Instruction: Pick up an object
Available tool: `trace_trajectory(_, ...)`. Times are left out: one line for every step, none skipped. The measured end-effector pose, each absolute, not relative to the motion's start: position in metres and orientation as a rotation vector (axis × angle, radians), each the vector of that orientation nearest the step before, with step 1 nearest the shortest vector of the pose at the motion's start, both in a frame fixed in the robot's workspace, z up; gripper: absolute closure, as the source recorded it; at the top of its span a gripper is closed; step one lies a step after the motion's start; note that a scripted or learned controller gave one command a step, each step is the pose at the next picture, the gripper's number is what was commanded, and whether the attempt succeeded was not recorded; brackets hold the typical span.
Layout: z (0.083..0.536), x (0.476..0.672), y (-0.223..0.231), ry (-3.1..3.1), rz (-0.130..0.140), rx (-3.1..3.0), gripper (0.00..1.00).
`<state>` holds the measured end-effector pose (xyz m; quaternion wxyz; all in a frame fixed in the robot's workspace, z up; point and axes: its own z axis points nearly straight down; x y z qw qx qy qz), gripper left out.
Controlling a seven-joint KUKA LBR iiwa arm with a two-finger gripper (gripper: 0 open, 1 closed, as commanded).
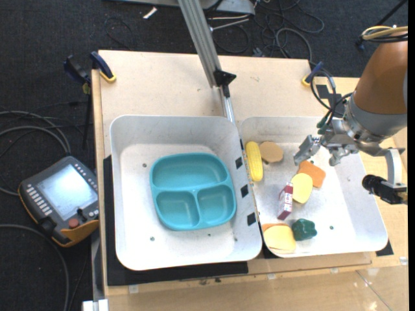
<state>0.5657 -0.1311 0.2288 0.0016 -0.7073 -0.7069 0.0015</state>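
Observation:
My gripper (pixel 321 153) hangs over the far part of the right bin (pixel 356 203), open, with nothing between its fingers. Just below it lies an orange block (pixel 313 173), touching a yellow block (pixel 301 189). A small red and white packet (pixel 285 201) lies left of the yellow block. A corn cob (pixel 254 161) and a tan round piece (pixel 271 152) sit by the bin's left wall. A green pepper (pixel 303 229) and a yellow round piece (pixel 280 238) rest at the near edge.
The left bin (pixel 130 154) holds a teal divided plate (pixel 193 191). A metal pole (pixel 202 34) slants across the back of the bench. The right half of the right bin is bare. A teach pendant (pixel 58 199) lies on the floor at left.

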Motion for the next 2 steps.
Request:
trace_trajectory(0.184,0.565,-0.137,-2.218,0.005,-2.22,0.0)
trace_trajectory(0.131,0.575,-0.134,-2.22,0.004,-2.218,0.0)
